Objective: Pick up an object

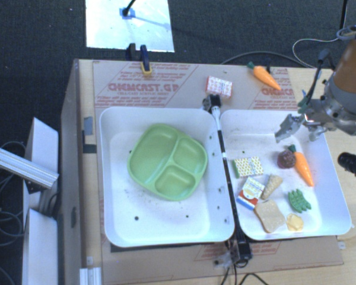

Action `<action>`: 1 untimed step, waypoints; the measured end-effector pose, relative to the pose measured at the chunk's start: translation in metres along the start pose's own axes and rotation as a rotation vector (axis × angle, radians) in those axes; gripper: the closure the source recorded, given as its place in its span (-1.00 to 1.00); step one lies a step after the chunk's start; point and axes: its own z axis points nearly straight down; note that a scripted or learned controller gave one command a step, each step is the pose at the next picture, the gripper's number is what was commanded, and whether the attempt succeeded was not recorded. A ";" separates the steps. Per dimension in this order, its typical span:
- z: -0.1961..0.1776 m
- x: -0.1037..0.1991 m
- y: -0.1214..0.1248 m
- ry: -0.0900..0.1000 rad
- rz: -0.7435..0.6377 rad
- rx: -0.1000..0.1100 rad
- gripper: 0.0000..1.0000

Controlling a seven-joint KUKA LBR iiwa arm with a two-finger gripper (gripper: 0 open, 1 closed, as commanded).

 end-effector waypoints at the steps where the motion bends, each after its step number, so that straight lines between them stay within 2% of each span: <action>1: 0.136 -0.050 -0.015 0.000 0.003 0.004 -1.00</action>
